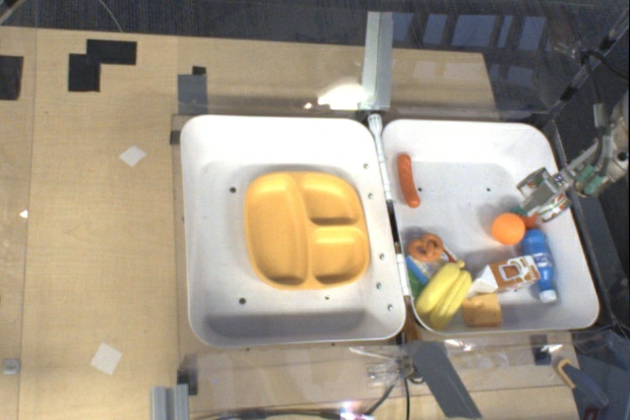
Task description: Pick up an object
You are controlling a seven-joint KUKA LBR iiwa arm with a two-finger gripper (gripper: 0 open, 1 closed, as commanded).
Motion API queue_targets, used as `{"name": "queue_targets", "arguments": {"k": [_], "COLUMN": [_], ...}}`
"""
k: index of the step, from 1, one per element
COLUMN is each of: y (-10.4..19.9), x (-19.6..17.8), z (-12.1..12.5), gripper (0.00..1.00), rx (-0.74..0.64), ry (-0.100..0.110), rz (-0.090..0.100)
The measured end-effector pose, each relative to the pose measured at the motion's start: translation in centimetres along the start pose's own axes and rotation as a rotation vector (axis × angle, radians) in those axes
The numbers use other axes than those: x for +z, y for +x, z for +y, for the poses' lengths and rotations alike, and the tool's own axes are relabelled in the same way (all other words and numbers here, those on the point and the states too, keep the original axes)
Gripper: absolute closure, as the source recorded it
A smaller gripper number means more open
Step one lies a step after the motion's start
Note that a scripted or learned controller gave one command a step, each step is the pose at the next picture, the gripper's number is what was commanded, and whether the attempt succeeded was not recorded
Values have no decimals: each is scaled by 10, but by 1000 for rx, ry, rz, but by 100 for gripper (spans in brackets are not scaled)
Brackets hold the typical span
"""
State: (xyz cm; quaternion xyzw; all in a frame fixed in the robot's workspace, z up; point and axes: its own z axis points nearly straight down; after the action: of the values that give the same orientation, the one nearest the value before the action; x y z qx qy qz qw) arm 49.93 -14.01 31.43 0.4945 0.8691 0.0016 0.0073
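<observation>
The right bin (472, 148) holds the objects. An orange ball (508, 228) lies near its right side, with a blue bottle (538, 261) just beside it. A red sausage (408, 180) lies near the left wall. At the front sit a pretzel (427, 248), a bunch of bananas (443, 292), a brown bread piece (481, 310) and a small carton (517, 272). My gripper (544, 193) hangs over the bin's right part, just up and right of the orange ball. I see nothing held in it.
The left bin (212, 211) carries a yellow divided tray (305, 228) in its middle. A metal post (377, 64) stands behind the divider between the bins. A green item (413, 276) peeks out left of the bananas.
</observation>
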Motion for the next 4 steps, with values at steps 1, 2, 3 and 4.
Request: {"name": "queue_targets", "arguments": {"k": [1, 2, 3, 4], "y": [-51, -50, -65, -66], "x": [78, 75, 178, 176], "z": [-47, -44, -15, -14], "gripper": [100, 0, 0, 0], "rx": [34, 29, 249, 249], "ry": [12, 6, 12, 8], "rz": [10, 6, 11, 7]}}
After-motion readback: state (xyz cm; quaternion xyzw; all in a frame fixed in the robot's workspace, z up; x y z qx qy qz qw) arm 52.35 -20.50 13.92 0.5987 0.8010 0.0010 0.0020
